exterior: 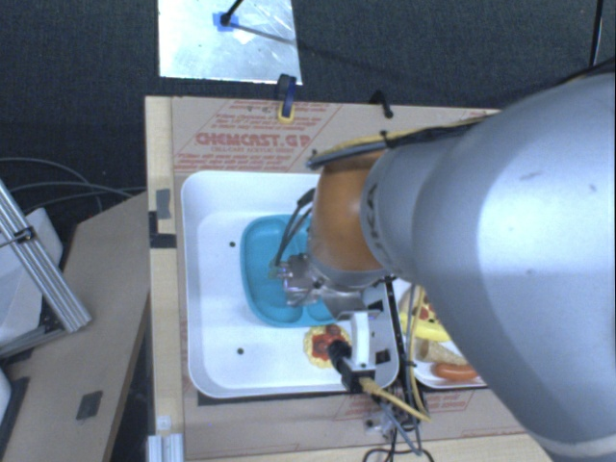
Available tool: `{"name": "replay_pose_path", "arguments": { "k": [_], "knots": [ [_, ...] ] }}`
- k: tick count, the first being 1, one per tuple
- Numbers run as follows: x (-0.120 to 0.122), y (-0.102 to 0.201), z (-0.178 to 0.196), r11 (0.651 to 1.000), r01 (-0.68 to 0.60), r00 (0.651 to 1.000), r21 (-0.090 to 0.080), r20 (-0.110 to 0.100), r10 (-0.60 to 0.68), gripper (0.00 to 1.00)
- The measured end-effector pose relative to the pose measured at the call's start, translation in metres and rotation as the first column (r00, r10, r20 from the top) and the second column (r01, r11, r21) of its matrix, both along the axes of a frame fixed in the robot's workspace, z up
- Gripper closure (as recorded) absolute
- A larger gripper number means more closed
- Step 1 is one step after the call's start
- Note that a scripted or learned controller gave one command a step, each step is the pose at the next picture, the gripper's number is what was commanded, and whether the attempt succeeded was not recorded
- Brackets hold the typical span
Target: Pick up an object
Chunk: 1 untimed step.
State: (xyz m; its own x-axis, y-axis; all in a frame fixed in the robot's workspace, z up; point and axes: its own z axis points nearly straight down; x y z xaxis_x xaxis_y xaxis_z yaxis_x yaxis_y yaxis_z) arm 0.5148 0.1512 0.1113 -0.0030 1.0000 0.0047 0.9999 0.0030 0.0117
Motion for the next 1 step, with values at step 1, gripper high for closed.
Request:
{"name": "replay_pose_path", "arguments": {
  "k": [1],
  "knots": [
    [0.0673, -0.0179, -0.0023, 1.0, -0.01, 1.0, 0.012, 0.003, 0.01, 1.0]
  ]
}}
